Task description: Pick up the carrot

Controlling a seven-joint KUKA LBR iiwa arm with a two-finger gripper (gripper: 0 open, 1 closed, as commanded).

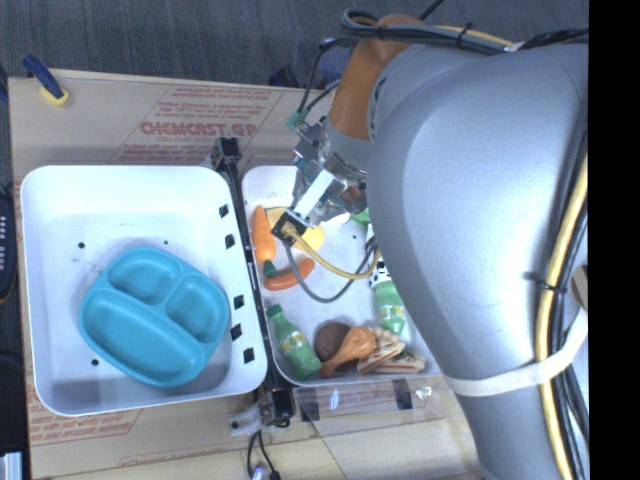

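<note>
Orange and long, the carrot (262, 234) lies in the right bin (270, 183), close along that bin's left wall. It points up and down in the view, and it has a small green bit at its lower end. The tool (332, 183) hangs over the same bin, just up and to the right of the carrot. The carrot is not in the tool's grip. I cannot tell if the tool is spread or pressed together.

A short reddish-orange piece (284, 279) lies across, just below the carrot. A soft yellow thing (312, 238) sits beside the carrot, on its right. Lower down are a green bottle (292, 343), a round brown lump (332, 338) and a tan toy drumstick (358, 346). A second green bottle (390, 310) lies by the big arm (480, 218). The arm is smooth, grey and rounded, with an orange band (355, 83) near its end.

The left bin (120, 193) is white and shallow. It holds a smooth blue plate (155, 313) with three dips in it.

Both bins rest on a brown card sheet (190, 118) with red print, laid on the pale worktop (380, 448). A blue and yellow clip (45, 80) sits at the sheet's far left corner. Dark grey floor (150, 18) shows beyond it.
</note>
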